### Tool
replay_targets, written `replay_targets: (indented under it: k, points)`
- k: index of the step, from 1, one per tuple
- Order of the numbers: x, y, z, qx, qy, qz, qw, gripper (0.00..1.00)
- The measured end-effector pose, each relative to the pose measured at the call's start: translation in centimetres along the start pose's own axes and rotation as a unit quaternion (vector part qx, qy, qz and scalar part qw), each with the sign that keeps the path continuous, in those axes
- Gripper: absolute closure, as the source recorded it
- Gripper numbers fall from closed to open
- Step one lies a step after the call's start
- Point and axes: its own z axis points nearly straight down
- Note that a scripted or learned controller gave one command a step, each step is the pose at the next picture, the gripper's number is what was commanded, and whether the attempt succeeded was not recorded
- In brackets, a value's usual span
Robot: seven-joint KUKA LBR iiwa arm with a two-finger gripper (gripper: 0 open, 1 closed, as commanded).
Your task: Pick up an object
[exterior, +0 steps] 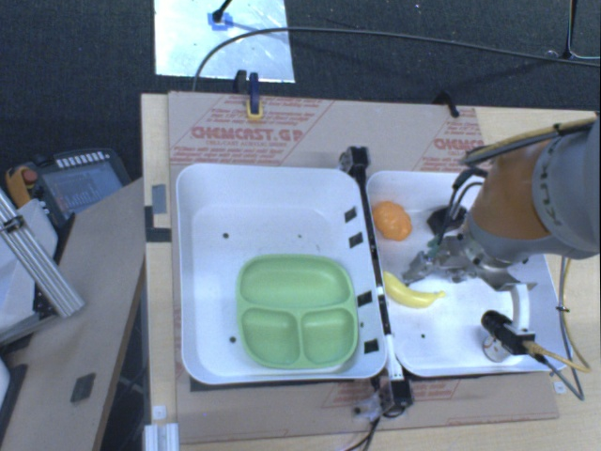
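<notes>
Two objects are lying in the right bin (451,360), and my tool (420,269) is hovering just above the yellow banana (411,294), beside the orange fruit (392,221); I cannot tell its state, so I am risking nudging the banana away

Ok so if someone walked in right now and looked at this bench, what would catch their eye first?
Probably the green divided tray, bright against the left white bin and lying toward its near side. Next, the grey arm with the orange band, reaching in from the right over the right bin, its tool low, just above a yellow banana. An orange ball-like object sits beyond the banana, near the divider between the bins.
</notes>
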Motion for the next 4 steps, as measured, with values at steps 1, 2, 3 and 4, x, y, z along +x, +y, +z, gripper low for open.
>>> replay_targets:
  k: [1,2,3,4]
  points:
    - [0.0,0.1,-1.3,-0.003,-0.001,0.000,1.0000,1.00]
    - [0.0,1.4,-6.7,-0.005,-0.001,-0.002,1.0000,1.00]
    - [1.0,1.8,-12.4,-0.006,-0.001,-0.002,1.0000,1.00]
    - [1.0,2.0,-15.4,-0.004,-0.001,-0.002,1.0000,1.00]
